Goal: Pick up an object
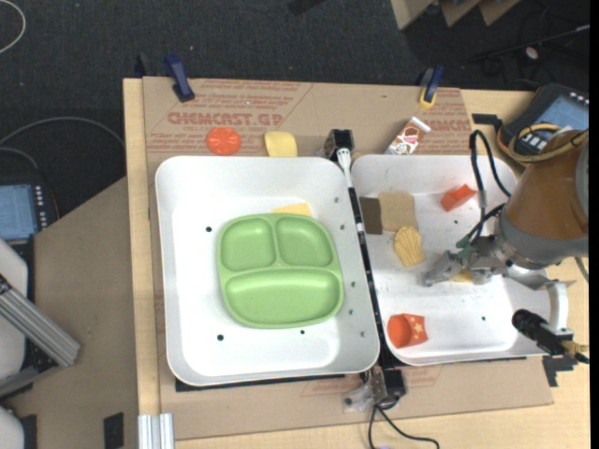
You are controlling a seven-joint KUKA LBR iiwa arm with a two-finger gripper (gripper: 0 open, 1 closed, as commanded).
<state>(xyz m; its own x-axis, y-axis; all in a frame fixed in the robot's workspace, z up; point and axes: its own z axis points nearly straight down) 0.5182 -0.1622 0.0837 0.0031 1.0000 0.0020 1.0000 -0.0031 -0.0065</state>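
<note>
Left bin is mostly eaten up by the green divided plate, so the only bare floor there is a strip down its left side and along the front edge. A yellow piece pokes out just behind the plate.

Right bin is more cluttered: brown card and ridged yellow chip sit near the left wall, orange block toward the back, red cup in the front-left corner. The gripper and arm cover the middle and right side. Open floor runs along the front, between the red cup and the front-right corner.
</note>
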